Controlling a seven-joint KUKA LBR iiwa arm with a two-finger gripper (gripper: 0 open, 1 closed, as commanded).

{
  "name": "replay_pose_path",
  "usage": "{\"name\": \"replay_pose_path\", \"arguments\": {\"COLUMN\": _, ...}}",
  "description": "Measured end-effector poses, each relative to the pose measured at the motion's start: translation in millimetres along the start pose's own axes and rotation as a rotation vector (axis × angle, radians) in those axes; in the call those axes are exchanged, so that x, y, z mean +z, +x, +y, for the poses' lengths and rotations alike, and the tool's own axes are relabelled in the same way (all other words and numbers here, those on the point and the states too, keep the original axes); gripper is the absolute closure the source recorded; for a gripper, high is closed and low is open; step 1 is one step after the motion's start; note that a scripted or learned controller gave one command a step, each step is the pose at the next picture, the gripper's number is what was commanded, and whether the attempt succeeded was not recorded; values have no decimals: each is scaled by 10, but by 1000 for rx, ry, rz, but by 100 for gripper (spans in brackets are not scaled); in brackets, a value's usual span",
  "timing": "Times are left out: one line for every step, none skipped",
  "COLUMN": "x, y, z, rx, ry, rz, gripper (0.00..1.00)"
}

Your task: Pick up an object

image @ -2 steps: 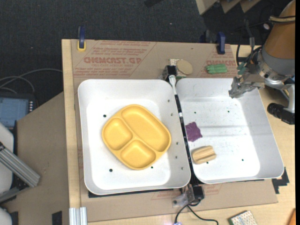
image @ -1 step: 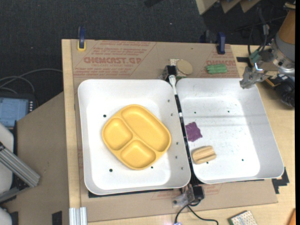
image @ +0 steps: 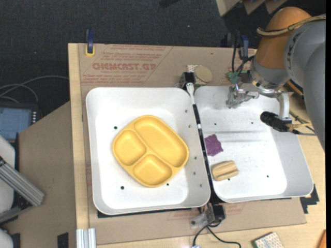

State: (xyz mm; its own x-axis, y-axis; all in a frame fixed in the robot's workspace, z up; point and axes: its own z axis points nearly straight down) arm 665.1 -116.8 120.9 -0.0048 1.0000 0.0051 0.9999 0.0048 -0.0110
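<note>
Landmark: the black hinge strip (image: 197, 122) where the two shallow white plastic bins meet; every place below is taken from it.
Left bin (image: 101, 154): the white tray on the strip's left side, its right rim touching the strip.
Yellow plate (image: 150, 150): a yellow plastic divided dish with three compartments, lying flat in the middle of the left bin, well to the left of the strip and turned at a slant to the bin's walls.
Right bin (image: 282, 164): the white tray on the strip's right side, its floor speckled with small dark marks.
Purple piece (image: 212, 144): a small, flat, ragged purple scrap on the right bin's floor, just beside the strip on its right.
Tan block (image: 224, 170): a short, rounded, tan, bread-like chunk in the right bin, near the strip and just below the purple piece, apart from it.
Arm (image: 289, 35): grey with an orange band, coming in from the right, over the far end of the right bin.
Gripper (image: 236, 100): a metallic two-finger tool hanging at the right bin's far edge, to the right of the strip's upper end and well apart from both small things; from here I cannot tell whether it is spread or pressed together, and nothing shows between its tips.
Board (image: 129, 63): brown cardboard with red lettering under both bins.
</note>
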Motion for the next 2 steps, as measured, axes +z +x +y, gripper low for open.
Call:
{"name": "replay_pose_path", "arguments": {"x": 9, "y": -33, "z": -232, "rx": 5, "ry": -6, "rz": -4, "gripper": 100}}
{"name": "replay_pose_path", "arguments": {"x": -924, "y": -281, "z": -187, "rx": 6, "ry": -24, "rz": -10, "gripper": 100}}
